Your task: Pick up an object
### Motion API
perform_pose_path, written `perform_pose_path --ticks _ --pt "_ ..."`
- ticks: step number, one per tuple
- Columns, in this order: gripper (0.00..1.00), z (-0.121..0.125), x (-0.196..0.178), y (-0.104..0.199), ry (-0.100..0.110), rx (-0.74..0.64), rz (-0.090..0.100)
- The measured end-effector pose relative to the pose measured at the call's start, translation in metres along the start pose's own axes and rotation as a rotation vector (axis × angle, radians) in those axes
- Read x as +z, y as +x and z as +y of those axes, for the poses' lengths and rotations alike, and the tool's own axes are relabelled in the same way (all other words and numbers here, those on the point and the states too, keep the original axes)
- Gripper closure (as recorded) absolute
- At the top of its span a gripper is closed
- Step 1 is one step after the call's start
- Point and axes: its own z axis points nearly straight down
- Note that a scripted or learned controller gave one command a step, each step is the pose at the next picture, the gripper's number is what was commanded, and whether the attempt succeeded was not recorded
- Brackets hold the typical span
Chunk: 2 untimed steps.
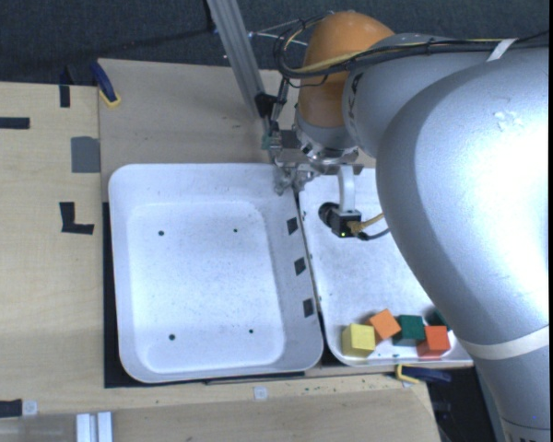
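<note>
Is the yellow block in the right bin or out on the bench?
In the bin: the yellow block lies on the right white bin's floor at its near edge, beside the orange block.

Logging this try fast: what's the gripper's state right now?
Gripper: cannot be told; it hangs over the far rim between the two bins, with nothing seen in it.

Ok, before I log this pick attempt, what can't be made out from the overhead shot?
- Hand: too small and cluttered to read its state.
- Right bin: its right part lies under the grey arm.
- Green block and red block: partly overlapped; any blocks beyond them are hidden by the arm.
</note>
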Motion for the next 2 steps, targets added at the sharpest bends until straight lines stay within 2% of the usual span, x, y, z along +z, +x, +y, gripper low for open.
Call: perform_pose_path --ticks 2 --pt "1.00 0.0003 -0.0015 -0.0023 0.002 -0.003 0.005"
